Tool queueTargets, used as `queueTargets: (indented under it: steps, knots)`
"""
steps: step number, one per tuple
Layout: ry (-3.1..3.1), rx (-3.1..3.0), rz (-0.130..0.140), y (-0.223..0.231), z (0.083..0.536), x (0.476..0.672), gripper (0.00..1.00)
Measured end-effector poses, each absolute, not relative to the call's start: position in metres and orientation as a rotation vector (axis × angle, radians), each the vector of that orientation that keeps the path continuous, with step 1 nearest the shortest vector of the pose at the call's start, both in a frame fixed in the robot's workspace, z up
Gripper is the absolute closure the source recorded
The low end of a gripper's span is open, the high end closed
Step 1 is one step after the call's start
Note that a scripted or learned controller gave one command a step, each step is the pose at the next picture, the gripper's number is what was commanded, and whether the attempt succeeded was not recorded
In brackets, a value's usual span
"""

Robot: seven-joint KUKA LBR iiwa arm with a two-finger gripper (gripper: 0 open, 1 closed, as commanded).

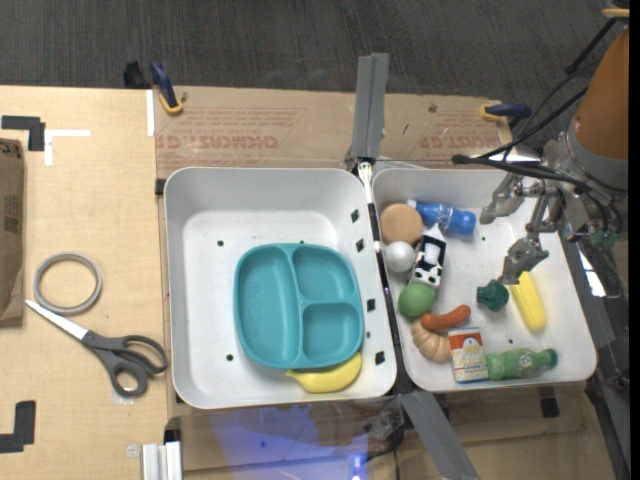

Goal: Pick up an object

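Gripper (524, 258) parted, holding nothing, poised above corn cob (529, 301) in right bin (575, 363). Best lowered straight, straddling the cob, clear of green toy (492, 295).

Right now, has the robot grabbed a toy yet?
Not yet. The gripper hangs open over the right bin with nothing between its fingers. The nearest toys, the corn and a small green toy, lie loose below. Lowering, closing and lifting all remain.

A curved yellow plastic banana (328, 376) lies mostly hidden under the teal three-compartment plastic tray (298, 303). The grey arm with its orange band (610, 98) is cut off at the right edge.
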State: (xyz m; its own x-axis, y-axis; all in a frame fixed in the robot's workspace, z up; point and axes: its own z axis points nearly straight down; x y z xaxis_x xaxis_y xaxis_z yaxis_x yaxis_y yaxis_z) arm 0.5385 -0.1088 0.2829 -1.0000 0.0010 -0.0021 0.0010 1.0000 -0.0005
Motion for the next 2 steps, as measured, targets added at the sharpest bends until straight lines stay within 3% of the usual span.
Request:
queueTargets:
  steps: [1, 2]
  knots:
    - [3.138, -0.042, -0.001, -0.127, 0.136, 0.59, 0.0]
    - [3.085, 0.055, -0.015, -0.11, 0.111, 0.548, 0.0]
